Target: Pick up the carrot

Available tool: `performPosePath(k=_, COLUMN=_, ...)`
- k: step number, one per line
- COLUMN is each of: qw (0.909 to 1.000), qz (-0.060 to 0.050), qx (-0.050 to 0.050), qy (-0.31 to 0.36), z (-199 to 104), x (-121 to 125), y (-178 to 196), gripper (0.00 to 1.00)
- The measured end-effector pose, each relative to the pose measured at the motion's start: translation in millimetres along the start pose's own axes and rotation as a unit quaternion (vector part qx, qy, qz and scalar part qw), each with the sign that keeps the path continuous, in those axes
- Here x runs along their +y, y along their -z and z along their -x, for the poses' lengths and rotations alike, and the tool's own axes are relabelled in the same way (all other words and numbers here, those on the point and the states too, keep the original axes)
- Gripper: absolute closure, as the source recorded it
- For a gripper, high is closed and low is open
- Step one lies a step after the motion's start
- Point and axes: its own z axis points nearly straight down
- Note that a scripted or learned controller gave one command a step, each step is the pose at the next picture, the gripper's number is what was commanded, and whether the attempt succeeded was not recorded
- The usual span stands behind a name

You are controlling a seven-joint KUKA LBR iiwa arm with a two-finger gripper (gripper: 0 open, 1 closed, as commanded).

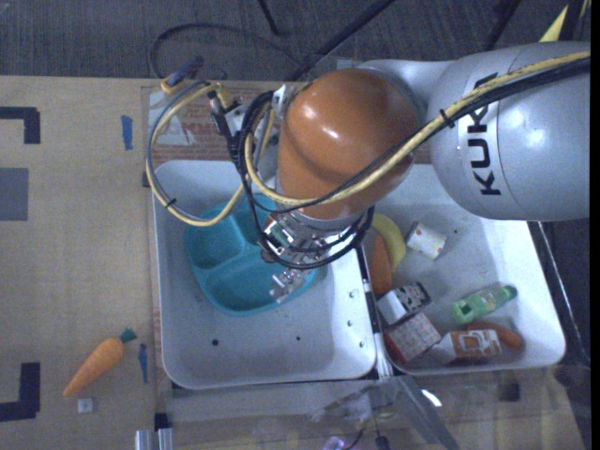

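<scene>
"KUKA" on arm (pixel 506 139); carrot (pixel 94 365) on bench, outside bins.

A single fixed camera hangs above the tan wooden table (pixel 75 251) and looks down on it at a slant, its gaze tipped toward twelve o'clock, where dark carpeted floor (pixel 112 7) shows beyond the table's far edge. It sits near enough that the big grey arm with its orange band (pixel 342 143), entering from three o'clock, looms across the upper middle. The two shallow white plastic bins (pixel 244 350) span the centre and the four o'clock side.
</scene>
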Motion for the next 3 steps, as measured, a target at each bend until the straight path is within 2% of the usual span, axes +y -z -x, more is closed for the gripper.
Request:
performPosePath(k=1, qw=0.9429, qz=0.001, qx=-0.001, qy=0.333, z=49.7, x=-3.5, y=-14.2, gripper=1.00)
performPosePath(k=2, qw=0.9932, qz=-0.001, qx=0.000, qy=0.116, z=38.6, x=-19.8, y=2.2, gripper=1.00)
performPosePath(k=3, qw=0.9405, qz=0.003, qx=-0.001, qy=0.340, z=56.6, x=5.4, y=-5.7, gripper=1.00)
